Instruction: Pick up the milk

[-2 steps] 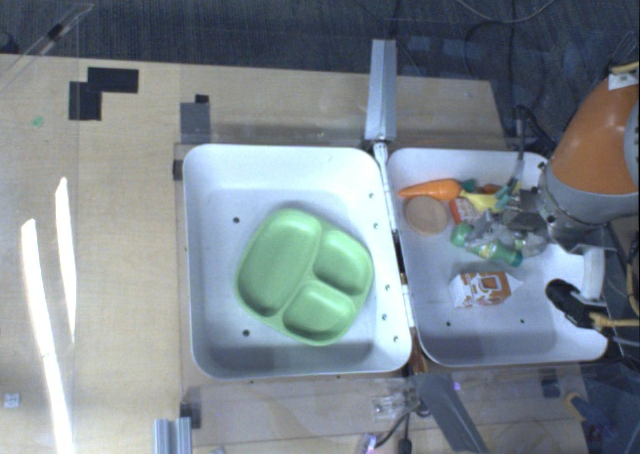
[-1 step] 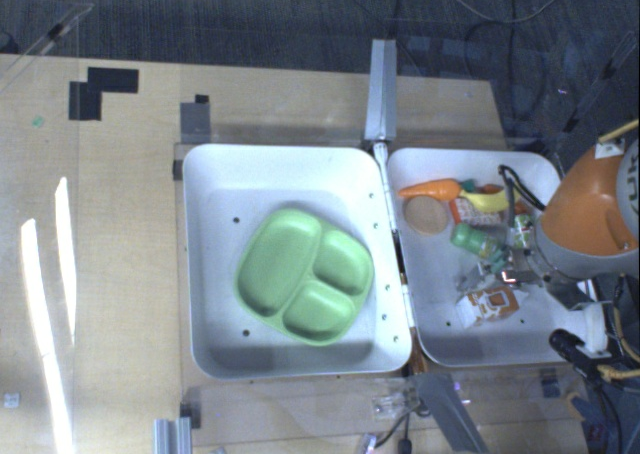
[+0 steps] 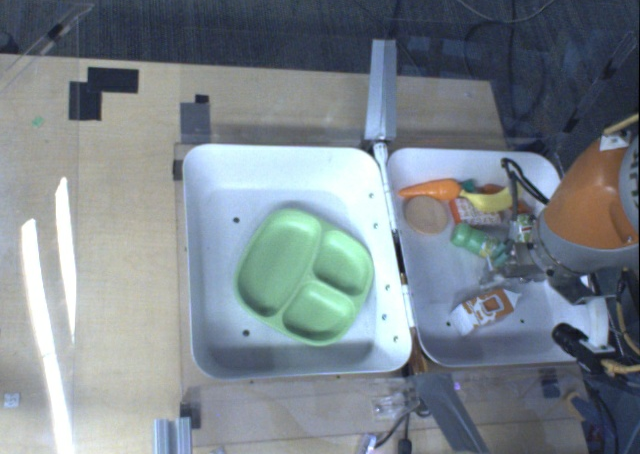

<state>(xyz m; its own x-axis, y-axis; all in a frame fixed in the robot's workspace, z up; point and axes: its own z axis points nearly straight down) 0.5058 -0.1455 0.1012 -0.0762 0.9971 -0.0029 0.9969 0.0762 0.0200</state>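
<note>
Gripper (image 3: 516, 254) poised just above 1 milk carton (image 3: 482, 309), grip state unclear; 2 white bins (image 3: 200, 242), 1 green tray (image 3: 305, 274).

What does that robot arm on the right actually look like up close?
The arm is a rounded, bulky shape with a broad orange band and grey casing beside it. A thin black cable loops near its wrist. At its tip sits a small metallic gripper of grey and silver parts, too blurred to make out finer details.
</note>
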